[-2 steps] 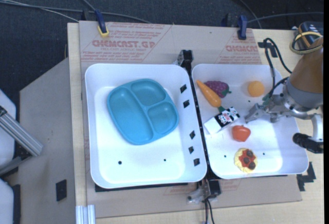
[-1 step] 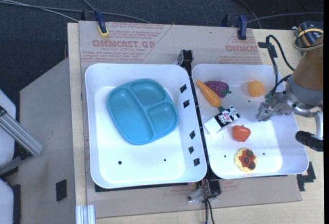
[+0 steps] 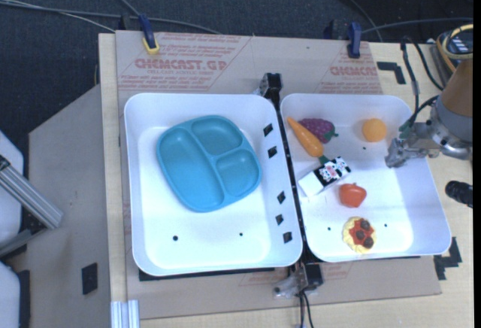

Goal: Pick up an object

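A grey KUKA arm with an orange band reaches in from the right, its two-finger gripper (image 3: pixel 396 156) hanging over the right-hand shallow white bin (image 3: pixel 421 240), near that bin's right wall. Whether the jaws stand wide or narrow cannot be told from this angle, and nothing shows between them.

The objects to pick from lie in the right bin. A small round orange fruit (image 3: pixel 373 129) sits nearest the gripper, just to its left and apart from it. Toward the bin's left wall an orange toy carrot (image 3: pixel 306 136) lies at a slant, touching a purple bunch of toy grapes (image 3: pixel 321 127). Below them rests a small black-and-white patterned carton (image 3: pixel 325 174); any writing on it is too small to read. A red toy tomato (image 3: pixel 352 195) sits just beside the carton, and a yellow toy pastry with dark red topping (image 3: pixel 360 234) lies near the front wall.

The left-hand shallow white bin (image 3: pixel 150 244) carries a turquoise plastic plate with three compartments (image 3: pixel 209 162), tilted a little.

Both bins rest on a brown protective sheet (image 3: pixel 188 52) printed in red with "CHEMCAST" in large letters, repeated at left and right; the smaller lines under it are not legible. A yellow-and-blue clamp (image 3: pixel 149 36) and a blue clamp (image 3: pixel 353 39) grip the sheet's far edge.
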Robot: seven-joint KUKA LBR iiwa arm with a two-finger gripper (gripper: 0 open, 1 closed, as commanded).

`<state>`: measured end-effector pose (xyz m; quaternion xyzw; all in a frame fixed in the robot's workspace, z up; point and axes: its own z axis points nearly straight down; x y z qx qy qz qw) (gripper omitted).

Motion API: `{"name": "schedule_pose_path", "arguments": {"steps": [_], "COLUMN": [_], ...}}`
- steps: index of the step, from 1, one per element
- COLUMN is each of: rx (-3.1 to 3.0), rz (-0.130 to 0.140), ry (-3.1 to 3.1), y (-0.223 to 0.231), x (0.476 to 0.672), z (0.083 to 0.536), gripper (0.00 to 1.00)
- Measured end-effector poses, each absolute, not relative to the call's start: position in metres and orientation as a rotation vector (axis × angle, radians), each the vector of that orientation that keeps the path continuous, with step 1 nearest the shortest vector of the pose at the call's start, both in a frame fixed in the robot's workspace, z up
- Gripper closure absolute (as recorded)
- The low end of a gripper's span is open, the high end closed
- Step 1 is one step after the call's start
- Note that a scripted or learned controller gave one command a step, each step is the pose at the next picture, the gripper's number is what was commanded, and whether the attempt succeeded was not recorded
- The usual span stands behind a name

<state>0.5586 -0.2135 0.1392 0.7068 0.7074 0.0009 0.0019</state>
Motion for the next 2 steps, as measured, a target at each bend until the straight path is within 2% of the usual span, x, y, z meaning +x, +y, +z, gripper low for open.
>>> {"name": "schedule_pose_path", "arguments": {"steps": [2], "rx": [2.215], "rz": [0.005], "ry": [2.219], "y": [-0.208], "x": [0.558], "z": [0.232], "gripper": [1.0]}}
